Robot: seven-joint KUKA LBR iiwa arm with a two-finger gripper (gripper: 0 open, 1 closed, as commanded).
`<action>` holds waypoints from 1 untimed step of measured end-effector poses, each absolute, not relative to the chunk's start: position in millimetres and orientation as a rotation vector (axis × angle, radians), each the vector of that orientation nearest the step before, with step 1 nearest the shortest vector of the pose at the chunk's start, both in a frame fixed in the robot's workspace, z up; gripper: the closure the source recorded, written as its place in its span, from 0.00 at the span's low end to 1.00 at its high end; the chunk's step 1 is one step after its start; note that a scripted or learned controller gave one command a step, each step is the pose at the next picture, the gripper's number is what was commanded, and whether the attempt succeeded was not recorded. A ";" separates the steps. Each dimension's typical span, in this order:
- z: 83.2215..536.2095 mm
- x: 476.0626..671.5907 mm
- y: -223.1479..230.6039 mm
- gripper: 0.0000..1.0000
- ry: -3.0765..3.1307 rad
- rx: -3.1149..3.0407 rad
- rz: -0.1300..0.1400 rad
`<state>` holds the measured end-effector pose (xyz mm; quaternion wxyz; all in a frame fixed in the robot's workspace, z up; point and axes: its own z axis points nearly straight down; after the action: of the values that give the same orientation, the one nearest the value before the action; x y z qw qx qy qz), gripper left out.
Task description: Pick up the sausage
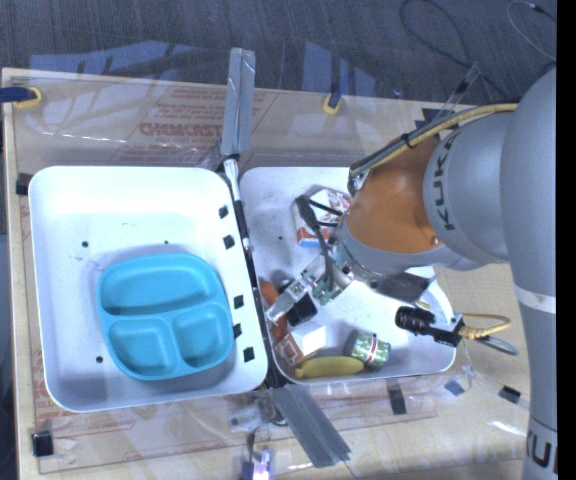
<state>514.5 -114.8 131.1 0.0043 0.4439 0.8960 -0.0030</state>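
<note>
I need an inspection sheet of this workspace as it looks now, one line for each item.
Surface: two white bins, left bin and right bin, on a bench.
Job's things: a reddish-brown piece, perhaps the sausage, beside the gripper; not certain.
Clutter: blue tray in the left bin; small can and yellow item in the right bin.
Grippers: gripper low in the right bin, near its left wall.
Cables: yellow cable along the arm.
Surroundings: blue clamp at the bench corner.
</note>
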 end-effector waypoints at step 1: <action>90.8 477.0 -137.3 0.00 2.773 1.467 -0.008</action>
<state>477.0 -137.3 90.8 0.0022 0.4677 0.8839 -0.0026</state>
